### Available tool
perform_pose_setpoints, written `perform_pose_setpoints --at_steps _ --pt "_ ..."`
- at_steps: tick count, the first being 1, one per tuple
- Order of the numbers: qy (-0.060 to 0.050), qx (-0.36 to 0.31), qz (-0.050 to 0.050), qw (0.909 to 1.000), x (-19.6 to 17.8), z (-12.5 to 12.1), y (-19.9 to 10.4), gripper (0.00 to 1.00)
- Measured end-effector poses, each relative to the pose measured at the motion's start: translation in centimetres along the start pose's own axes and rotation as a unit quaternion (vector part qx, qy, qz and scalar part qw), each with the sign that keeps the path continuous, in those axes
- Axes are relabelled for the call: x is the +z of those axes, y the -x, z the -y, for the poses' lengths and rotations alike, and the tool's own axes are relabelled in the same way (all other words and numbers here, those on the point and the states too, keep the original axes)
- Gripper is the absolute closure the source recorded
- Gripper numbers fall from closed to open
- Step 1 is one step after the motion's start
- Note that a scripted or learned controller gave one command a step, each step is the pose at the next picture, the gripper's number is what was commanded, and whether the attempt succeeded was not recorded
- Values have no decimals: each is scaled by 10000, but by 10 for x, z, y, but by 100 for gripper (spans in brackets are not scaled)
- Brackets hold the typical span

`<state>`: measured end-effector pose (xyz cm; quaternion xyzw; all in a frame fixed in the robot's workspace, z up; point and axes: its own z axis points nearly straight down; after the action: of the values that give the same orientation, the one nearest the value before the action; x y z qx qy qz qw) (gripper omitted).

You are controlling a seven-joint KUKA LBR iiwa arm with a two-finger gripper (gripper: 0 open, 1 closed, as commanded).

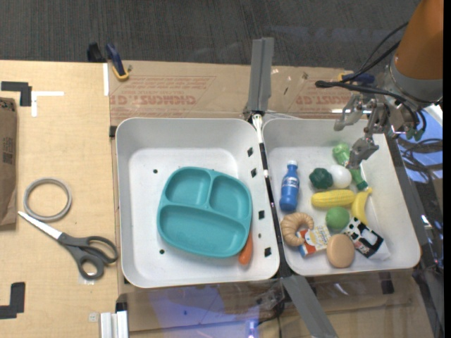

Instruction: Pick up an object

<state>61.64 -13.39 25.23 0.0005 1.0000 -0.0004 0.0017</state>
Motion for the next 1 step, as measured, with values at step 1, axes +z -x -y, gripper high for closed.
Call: perform_pose_setpoints --at_steps 1 --pt "-1 97 0 10000 160 -23 -27 0"
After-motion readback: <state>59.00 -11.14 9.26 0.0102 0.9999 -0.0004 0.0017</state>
